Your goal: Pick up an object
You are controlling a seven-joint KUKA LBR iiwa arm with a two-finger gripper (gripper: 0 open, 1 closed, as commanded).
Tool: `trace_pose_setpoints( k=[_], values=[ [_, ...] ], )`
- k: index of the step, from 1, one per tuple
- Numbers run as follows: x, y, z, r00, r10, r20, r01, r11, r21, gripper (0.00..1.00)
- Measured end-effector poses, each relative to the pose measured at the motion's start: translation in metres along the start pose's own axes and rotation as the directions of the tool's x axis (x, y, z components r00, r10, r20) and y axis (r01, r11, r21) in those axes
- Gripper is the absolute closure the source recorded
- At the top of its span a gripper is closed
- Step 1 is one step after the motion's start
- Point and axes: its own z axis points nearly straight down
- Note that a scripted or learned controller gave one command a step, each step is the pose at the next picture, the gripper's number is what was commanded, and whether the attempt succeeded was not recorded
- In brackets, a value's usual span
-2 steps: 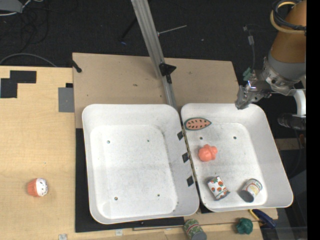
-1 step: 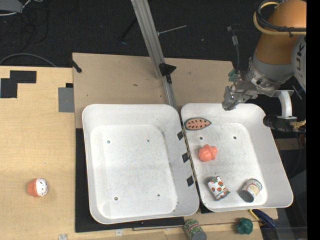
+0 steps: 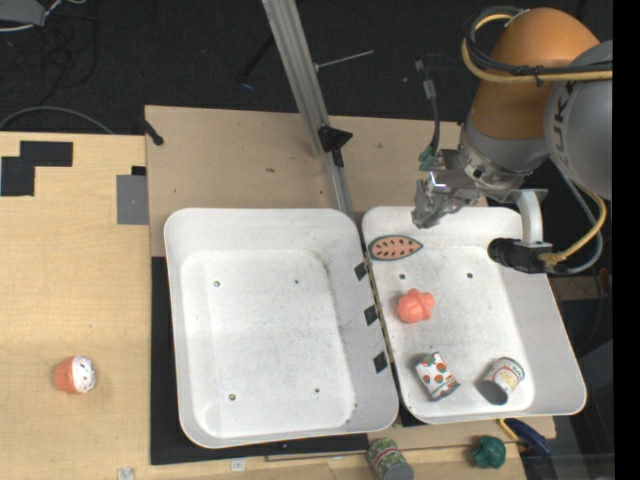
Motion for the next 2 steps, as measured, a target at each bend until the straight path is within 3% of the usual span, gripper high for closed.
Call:
trace_pose_setpoints(
  k=[2],
  values=[
    [0.114,-0.01,0.011,1.0,-0.001,0.0,0.001,1.0,0.001,1.0]
  ],
)
